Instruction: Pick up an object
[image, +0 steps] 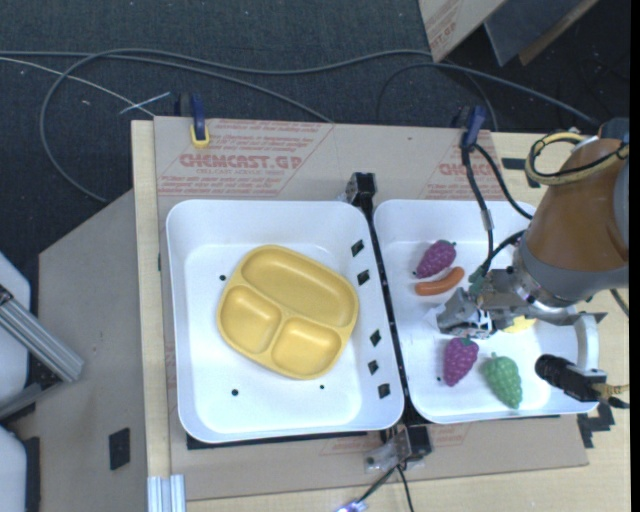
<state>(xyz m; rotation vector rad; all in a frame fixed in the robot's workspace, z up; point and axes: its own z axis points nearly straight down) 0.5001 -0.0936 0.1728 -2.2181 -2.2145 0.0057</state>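
Nearest the camera, in the right bin (420, 395), lie a green grape bunch (503, 380) and a purple grape bunch (458, 359), just beside each other and apart from the walls. Just above them hangs the end effector (462, 316), low over the bin floor; whether it is apart or together I cannot tell. Beyond it rest an orange sausage (438, 285) and a second purple grape bunch (435, 258), touching or nearly so. The grapes look like light, stiff plastic toys with knobbly, rather slick surfaces; I judge a grip across the narrow width of the near purple bunch safest. In the left bin (190, 330) sits a yellow divided plate (288, 311). The desk (250, 160) stretches beyond.
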